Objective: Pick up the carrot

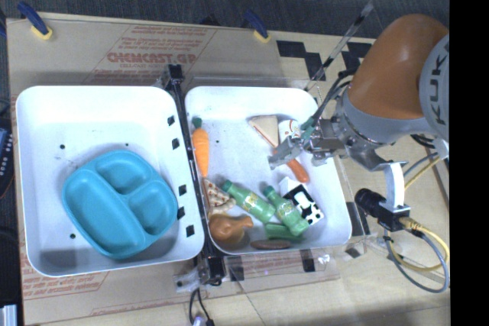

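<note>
1. The arm's orange-banded wrist, reaching in from the right, sits closest to the lens, high above the right bin.

2. Below it the claw hangs over the middle-right of that bin, beside a pale sandwich wedge and just above a small orange piece; whether that piece touches the claw cannot be told.

3. Whether the claw is open or closed cannot be told: the metal parts blur together at this angle, and nothing is clearly seen held in it.

4. The carrot lies against the left wall of the right bin, next to the divider between the two bins, its green top pointing to the far edge and its tip toward the near edge.

5. The relation that matters: the carrot lies to the claw's left, well apart from it across bare bin floor, with its long axis running far-to-near along the wall.

6. A likely approach is a sideways shift to the wall, closing across the carrot's narrow width; the wall leaves little room on that side.

7. Two green bottles, a waffle piece, a brown drumstick and a black-and-white block crowd the near end of the bin.

8. A blue divided plate rests in the left bin on the bench.
</note>
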### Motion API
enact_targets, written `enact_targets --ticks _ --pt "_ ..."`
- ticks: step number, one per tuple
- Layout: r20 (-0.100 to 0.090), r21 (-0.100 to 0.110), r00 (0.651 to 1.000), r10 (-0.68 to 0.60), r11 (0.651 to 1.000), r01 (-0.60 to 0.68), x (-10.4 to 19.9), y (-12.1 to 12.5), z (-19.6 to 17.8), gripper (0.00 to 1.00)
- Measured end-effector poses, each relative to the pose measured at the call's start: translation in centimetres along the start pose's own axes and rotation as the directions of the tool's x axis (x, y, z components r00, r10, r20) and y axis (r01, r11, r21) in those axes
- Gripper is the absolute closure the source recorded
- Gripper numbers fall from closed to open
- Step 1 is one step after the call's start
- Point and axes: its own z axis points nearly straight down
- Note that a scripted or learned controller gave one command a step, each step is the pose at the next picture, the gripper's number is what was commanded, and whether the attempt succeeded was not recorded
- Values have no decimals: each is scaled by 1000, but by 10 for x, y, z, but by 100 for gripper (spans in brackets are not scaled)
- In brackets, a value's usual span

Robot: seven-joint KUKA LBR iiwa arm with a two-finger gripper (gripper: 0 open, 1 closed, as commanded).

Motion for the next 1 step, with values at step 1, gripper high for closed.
enact_targets --ticks 1 --pt "-2 7 984 176 984 -176 116 0 87 0"
